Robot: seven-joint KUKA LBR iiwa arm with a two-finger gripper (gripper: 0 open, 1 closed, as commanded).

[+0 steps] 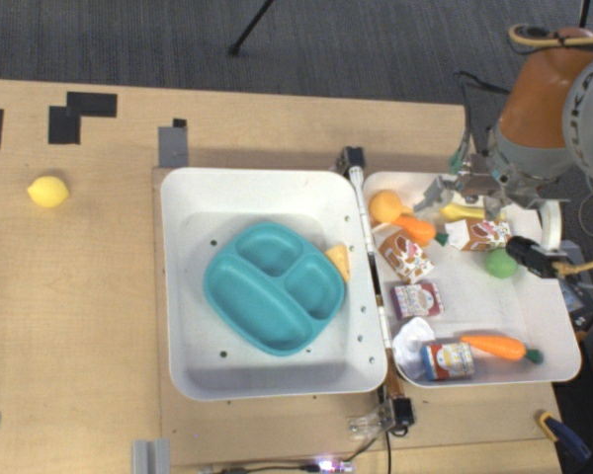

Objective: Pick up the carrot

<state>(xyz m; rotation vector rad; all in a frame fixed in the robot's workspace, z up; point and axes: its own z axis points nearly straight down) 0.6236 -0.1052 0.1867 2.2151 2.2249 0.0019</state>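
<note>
The carrot [494,347], orange with a dark green end, lies along the front edge of the right bin [558,339]. My gripper [466,194] hangs over the back of that bin, well away from the carrot. It is open, with its grey fingers spread on either side of a yellow banana [462,210]. Nothing is held between them. The grey arm with its orange band [539,92] comes in from the upper right.
The right bin also holds an orange fruit [385,206], an orange wedge-shaped piece [415,230], a green ball [500,264], several snack packets [407,258] and a can [445,360] next to the carrot. The left bin [178,265] holds a teal divided plate [274,286]. A lemon [48,192] lies on the bench at the far left.
</note>
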